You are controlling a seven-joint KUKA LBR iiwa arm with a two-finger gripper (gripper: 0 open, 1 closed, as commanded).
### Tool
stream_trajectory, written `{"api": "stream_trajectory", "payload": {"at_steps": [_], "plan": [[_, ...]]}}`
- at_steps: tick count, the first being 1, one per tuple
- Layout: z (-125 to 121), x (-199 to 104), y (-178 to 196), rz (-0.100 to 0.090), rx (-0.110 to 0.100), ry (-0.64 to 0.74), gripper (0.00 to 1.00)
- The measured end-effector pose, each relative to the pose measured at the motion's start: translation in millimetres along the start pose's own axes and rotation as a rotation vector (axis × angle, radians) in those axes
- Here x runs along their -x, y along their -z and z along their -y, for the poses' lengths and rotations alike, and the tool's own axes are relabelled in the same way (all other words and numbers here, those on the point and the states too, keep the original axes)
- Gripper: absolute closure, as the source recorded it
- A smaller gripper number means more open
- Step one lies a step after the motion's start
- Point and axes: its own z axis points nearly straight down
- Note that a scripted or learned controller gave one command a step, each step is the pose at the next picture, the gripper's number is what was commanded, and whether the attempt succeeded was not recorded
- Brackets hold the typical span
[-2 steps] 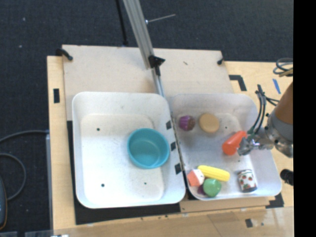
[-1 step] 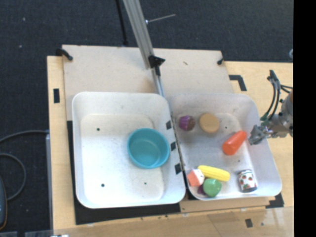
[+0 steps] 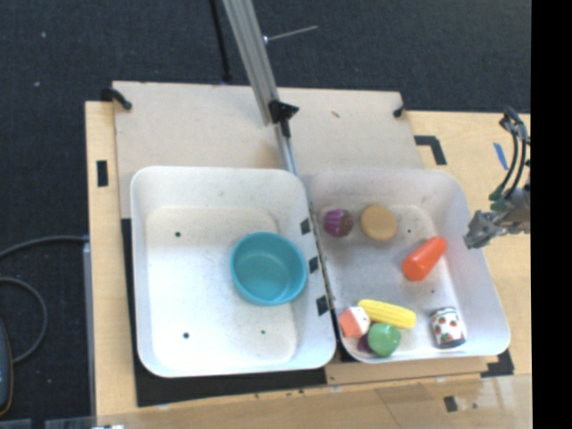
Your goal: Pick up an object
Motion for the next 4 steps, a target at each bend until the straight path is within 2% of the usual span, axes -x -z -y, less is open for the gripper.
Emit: {"api": "stream_trajectory", "payload": {"at_steps": [1,2,3,4], "plan": [[-9.4,-42.2,-9.0,-0.002,-0.005,0.001,1.0],[-23.8,-89.8,-1.7,-0.003,-0.005,-0.001,1.0],[-47.0,-143.1,-8.2,-0.002,-0.005,0.002,1.0],[-54.0,-191.6,-4.1,-0.004,-0.005,0.003,1.0]]}}
